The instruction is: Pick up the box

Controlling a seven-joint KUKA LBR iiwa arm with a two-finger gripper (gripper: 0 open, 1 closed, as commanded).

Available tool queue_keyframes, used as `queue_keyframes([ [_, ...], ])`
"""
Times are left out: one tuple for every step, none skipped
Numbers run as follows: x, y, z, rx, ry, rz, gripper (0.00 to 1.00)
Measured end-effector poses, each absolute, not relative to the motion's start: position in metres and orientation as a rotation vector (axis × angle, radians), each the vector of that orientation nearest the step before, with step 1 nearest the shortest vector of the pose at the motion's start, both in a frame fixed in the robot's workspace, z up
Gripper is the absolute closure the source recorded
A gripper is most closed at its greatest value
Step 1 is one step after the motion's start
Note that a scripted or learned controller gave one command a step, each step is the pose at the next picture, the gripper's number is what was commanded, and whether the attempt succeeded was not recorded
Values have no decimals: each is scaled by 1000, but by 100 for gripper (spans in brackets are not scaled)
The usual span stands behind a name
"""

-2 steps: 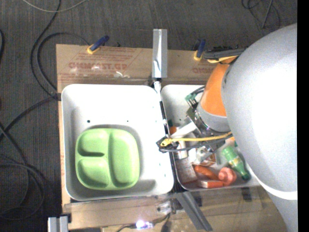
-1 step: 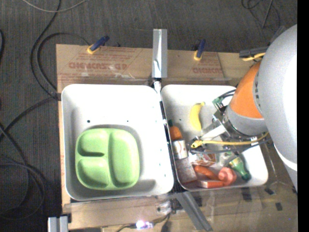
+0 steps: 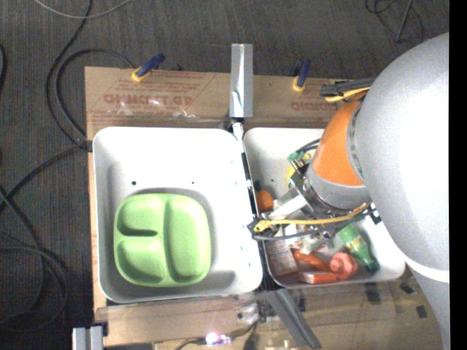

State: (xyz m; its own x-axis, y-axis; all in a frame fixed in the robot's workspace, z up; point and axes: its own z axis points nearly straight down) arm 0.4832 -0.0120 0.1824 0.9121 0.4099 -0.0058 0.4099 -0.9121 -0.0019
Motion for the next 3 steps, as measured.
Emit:
queue_keyframes([
  [482,-72,183,-3065,-693,11,0],
  [483,-137,229,-3107,-478,10,0],
  [483,-55,182,-3087,-571,10,0],
])
